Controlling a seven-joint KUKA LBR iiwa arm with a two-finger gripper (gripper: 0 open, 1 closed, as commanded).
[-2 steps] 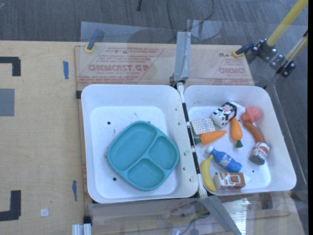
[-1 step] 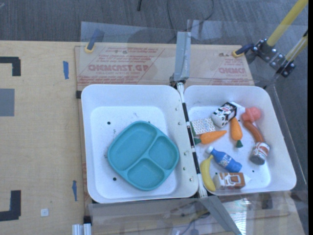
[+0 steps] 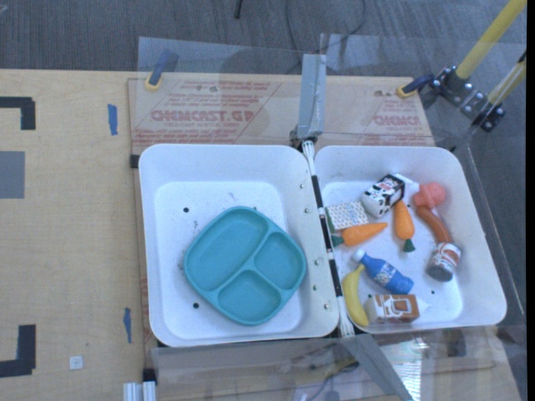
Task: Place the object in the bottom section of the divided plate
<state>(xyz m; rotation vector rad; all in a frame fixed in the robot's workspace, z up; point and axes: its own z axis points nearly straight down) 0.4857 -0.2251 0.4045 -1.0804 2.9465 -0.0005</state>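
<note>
While the teal divided plate (image 3: 244,264) lay flat in the left bin (image 3: 167,190), you had the candidate objects in the right bin (image 3: 476,224): carrot (image 3: 364,233), blue bottle (image 3: 384,272), banana (image 3: 354,297), brown carton (image 3: 393,307), can (image 3: 443,261). Both bins sat on the worktop (image 3: 67,224). You couldn't tell the jaws' state.

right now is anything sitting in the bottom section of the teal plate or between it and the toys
Nothing visible sits in the plate's bottom section. Between it and the toys, such as the banana, stand only the two bins' rims where they meet, a low ridge to lift over.
</note>
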